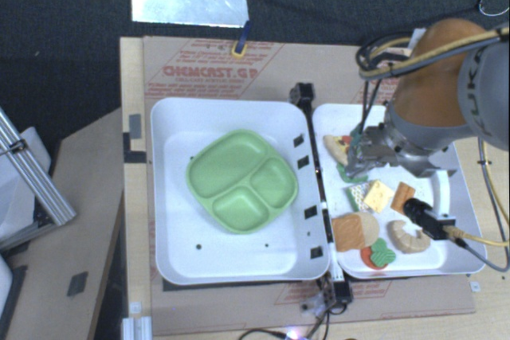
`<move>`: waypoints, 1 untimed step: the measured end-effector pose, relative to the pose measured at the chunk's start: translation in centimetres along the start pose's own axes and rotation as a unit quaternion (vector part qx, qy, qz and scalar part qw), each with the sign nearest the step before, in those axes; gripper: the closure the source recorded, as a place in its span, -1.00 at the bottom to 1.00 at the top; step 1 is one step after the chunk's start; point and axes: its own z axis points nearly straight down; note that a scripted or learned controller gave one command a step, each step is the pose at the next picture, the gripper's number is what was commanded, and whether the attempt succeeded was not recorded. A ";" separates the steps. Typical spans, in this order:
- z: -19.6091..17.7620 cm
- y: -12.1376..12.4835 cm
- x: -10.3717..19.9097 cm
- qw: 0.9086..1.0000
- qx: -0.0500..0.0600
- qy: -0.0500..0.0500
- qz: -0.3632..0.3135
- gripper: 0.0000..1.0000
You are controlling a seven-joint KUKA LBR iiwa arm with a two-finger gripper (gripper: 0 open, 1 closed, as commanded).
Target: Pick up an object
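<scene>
One camera looks down on the bench [199, 64] from above at a slant, fixed high enough to take in both white bins whole. The left bin [171, 195] sits at the middle of the frame, the right bin [446, 263] toward the right side, where the arm [446, 84] reaches in. Dark floor [64, 12] runs beyond the bench's far edge.

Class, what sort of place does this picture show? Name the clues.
Probably a robotics lab: a grey arm's gripper reaches into a white bin of toy food pieces, beside a green divided plastic plate.
</scene>
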 end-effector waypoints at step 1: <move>-0.8 -1.5 4.7 1.000 -0.001 0.000 -0.001 1.00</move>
